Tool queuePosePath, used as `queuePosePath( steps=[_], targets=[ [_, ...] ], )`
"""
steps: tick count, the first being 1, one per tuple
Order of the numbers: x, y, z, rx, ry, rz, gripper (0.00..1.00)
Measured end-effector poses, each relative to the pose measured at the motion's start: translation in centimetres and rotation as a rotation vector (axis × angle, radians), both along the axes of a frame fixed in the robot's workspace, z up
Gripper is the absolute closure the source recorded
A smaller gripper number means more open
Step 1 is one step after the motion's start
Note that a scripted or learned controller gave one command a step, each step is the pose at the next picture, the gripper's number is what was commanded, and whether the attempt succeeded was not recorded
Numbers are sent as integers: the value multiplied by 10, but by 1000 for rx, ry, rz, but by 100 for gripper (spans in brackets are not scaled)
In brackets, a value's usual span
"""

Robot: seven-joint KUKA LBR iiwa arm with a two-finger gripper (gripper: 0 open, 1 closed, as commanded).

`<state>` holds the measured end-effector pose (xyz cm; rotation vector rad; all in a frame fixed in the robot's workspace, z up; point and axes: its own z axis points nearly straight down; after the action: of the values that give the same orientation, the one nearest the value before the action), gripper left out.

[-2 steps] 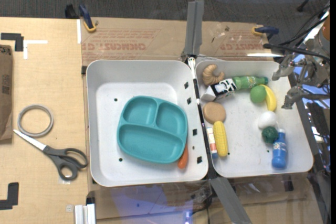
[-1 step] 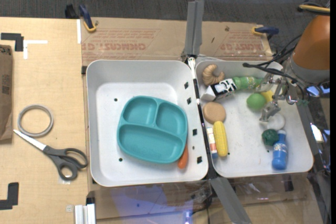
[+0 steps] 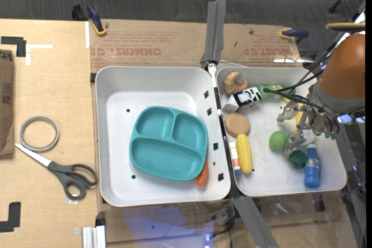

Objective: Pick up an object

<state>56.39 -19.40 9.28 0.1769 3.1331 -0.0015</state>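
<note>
Leftmost, a teal divided plate (image 3: 169, 143) lay in the left bin (image 3: 110, 96). Across the divider, a corn cob (image 3: 244, 153) rested by the right bin's (image 3: 273, 186) near wall, then a green ball (image 3: 279, 140) mid-bin. That ball looked light and smooth, best pinched across its middle. The gripper (image 3: 298, 135) hovered just beside it; its opening couldn't be made out.

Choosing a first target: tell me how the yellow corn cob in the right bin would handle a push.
The yellow corn cob looks rounded and elongated, so it would probably roll sideways. It lies along the right bin's left wall, which likely blocks rolling leftward. Its bumpy surface probably aids grip.
</note>
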Motion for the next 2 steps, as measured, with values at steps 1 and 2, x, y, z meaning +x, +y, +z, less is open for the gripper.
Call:
queuePosePath(
  steps=[1,2],
  targets=[
    [-50,-24,-1,1,2,86,0],
    [26,-27,0,0,-2,-26,0]
  ],
)
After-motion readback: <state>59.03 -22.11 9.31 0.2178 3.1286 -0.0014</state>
